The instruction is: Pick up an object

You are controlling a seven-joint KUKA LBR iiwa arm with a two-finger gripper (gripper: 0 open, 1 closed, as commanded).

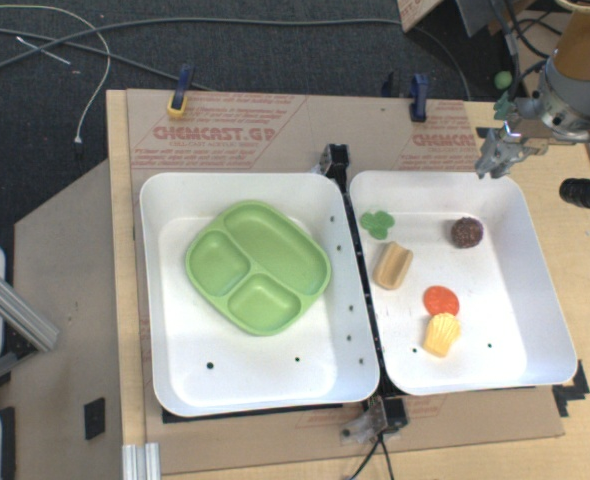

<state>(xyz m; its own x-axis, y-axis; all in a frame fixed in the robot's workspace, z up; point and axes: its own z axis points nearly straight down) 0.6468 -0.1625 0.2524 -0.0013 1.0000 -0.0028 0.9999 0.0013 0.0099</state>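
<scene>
The right bin point(535, 298) holds several small objects: a green leafy piece point(377, 224), a tan bread-like block point(392, 265), a dark brown round item point(466, 232), an orange-red disc point(440, 300) and a yellow ridged piece point(441, 334) just below it. My gripper point(496, 158) hangs over the bin's far rim, above and right of the dark round item, with nothing visible between its fingers.
The left bin point(175, 348) holds a green divided plate point(258, 266). Blue clamps point(181, 89) point(418, 96) grip the cardboard sheet's far edge. A black bracket point(334, 158) sits between the bins at the back. Cables trail on the dark floor at upper left.
</scene>
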